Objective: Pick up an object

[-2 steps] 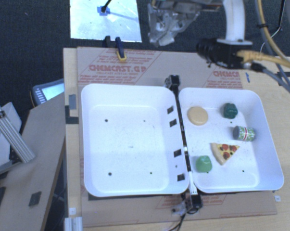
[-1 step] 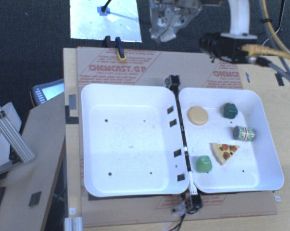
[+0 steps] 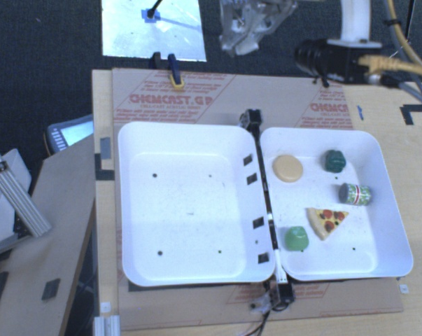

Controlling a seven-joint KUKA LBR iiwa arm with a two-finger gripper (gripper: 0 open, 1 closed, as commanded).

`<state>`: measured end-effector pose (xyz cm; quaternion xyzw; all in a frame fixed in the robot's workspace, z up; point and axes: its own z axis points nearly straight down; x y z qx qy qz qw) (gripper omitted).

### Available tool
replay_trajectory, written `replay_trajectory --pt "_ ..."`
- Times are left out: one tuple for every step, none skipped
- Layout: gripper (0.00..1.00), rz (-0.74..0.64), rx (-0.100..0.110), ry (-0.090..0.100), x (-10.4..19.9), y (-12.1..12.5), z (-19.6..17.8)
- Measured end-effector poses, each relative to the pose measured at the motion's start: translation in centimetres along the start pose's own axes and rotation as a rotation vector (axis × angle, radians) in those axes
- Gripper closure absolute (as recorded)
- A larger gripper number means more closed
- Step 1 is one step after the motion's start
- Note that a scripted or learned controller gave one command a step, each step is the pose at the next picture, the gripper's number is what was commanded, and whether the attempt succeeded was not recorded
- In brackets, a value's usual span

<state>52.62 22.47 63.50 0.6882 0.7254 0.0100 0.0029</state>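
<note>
A: Jaws [image 3: 244,37] hang high at the top of the camera view, beyond the far edge of the counter [image 3: 217,93], over dark floor. Whether they are apart or together cannot be told; the metal blurs into one pale mass. Nothing visible between them.

B: Candidates for the pick?

A: All in the right bin [image 3: 389,187]. Tan disc [image 3: 287,167] near the far left corner. Dark green lump [image 3: 334,160] to its right, well apart. Small can [image 3: 355,194] lies on its side nearer the right wall. Pizza slice [image 3: 326,220] sits mid-bin; light green piece [image 3: 296,238] just beside it, close to the divider [image 3: 265,194]. Left bin [image 3: 137,208] has only bare white bottom.

B: Risks from here?

A: Judged, not seen. The arm is well away from every item, so a long descent remains and aim may drift. The can, on its side, could roll off the jaws. The disc and slice look flat and may slip under a closing grip. Going for the light green piece risks clipping the divider or nudging the slice.
</note>
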Motion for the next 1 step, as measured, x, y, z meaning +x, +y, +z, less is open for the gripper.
replay_trajectory --pt "1.00 -0.003 -0.002 0.001 -0.01 0.03 -1.12"
